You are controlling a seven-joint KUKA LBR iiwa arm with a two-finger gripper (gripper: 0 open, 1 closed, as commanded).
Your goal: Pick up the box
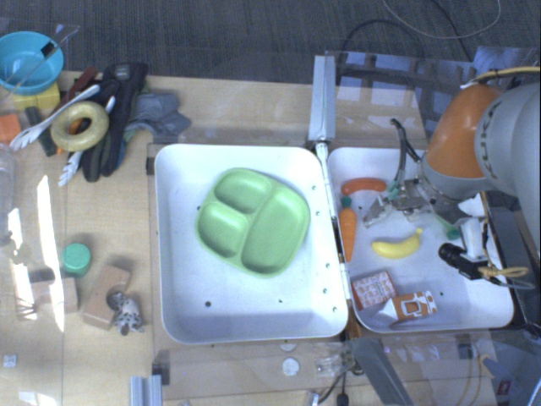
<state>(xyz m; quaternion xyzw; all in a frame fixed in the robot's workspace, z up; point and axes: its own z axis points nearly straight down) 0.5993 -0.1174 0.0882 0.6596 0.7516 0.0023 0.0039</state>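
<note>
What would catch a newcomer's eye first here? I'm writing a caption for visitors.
The green divided plate lies alone in the left bin. In the right bin, a yellow banana lies just below the tool, with a patterned box near the front wall. The arm's orange band glows at the right.

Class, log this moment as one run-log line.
claw: above right bin, near banana | box: at bin's front, untouched | left bin: green tray

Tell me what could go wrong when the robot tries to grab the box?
The end effector is near the banana and the carrot, away from the box, so it might grab or bump those instead. The box lies by the right bin's front wall beside a small carton, which could get nudged or picked up along with it.
</note>
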